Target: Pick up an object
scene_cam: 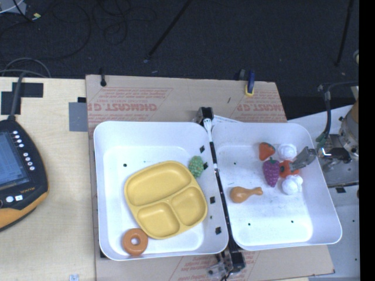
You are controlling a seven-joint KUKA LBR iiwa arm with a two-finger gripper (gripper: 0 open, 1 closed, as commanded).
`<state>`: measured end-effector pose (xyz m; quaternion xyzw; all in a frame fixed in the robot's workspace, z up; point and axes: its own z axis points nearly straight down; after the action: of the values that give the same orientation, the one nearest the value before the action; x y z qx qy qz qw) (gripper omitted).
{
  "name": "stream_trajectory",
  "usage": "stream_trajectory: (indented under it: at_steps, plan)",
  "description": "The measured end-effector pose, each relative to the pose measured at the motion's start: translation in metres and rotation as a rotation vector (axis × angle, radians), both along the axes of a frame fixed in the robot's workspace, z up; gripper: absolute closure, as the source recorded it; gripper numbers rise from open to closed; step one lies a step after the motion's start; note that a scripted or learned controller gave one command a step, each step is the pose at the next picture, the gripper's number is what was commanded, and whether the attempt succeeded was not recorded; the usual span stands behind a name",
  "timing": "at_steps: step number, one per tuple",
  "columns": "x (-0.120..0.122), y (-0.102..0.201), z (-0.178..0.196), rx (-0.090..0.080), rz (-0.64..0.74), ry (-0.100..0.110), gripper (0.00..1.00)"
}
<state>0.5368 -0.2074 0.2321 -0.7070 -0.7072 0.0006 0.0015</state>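
The purple grapes lie in the right bin by a chicken leg, with the gripper just beside them, open or shut I cannot tell, all on a cardboard-covered worktop above a dark floor.

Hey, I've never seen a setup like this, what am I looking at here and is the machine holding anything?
One camera looks down at a slant on a bench with two white bins. The left bin holds a yellow divided plate, a toy donut and a small green toy. The right bin holds a toy drumstick, purple grapes, a strawberry and some white pieces. The robot arm reaches in from the right; its gripper is down among those toys. Whether it has grasped anything is unclear from here.
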Motion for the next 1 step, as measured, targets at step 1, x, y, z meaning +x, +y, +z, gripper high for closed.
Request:
stream_trajectory:
  at_steps: [1]
  plan:
    - [0.0584, -0.0052, -0.1300, -0.005, 0.002, -0.010, 0.00]
